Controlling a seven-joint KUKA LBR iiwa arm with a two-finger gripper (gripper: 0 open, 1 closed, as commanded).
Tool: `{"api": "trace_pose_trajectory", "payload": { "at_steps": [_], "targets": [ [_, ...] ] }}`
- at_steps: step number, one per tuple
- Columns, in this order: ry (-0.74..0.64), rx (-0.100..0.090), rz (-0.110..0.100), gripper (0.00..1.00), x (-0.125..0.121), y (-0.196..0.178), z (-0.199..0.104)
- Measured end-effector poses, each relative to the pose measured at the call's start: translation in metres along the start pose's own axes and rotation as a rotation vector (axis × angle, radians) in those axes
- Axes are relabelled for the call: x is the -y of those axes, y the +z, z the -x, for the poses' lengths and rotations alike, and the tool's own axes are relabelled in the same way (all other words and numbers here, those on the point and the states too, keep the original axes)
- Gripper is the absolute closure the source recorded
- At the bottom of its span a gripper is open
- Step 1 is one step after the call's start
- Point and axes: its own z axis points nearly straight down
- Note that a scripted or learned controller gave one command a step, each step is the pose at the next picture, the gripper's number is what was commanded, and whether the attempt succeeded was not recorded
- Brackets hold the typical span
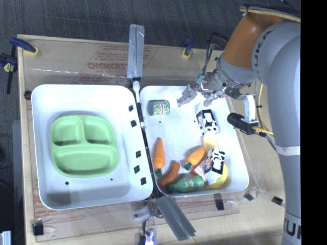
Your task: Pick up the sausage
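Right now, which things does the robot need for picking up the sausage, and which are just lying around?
For the job:
- reddish-brown sausage
- grey metal gripper
- right white bin, which holds the sausage

Just lying about:
- green divided plate
- small green-labelled can
- long orange carrot
- green bottle
- yellow banana
- black-and-white cow toy

Arm over right bin, toys heaped at near end.

Gripper (196, 93) hangs over far end of right bin (236, 146), nothing between its fingers. Small can (159, 107) lies near the far left corner. Sausage (170, 173), reddish brown, lies near the front, touching a carrot (159, 153) and a green bottle (187, 184). Second carrot (195, 157) and a banana (220, 176) close by. Left bin (41, 137) holds a green divided plate (84, 146).
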Motion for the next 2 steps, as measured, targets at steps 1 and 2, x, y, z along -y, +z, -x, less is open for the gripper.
{"api": "trace_pose_trajectory", "payload": {
  "at_steps": [1,2],
  "targets": [
    [0.266,-0.001,-0.002,0.0,0.076,0.095,-0.047],
    [0.175,-0.001,0.002,0.0,0.148,0.119,-0.038]
  ]
}}
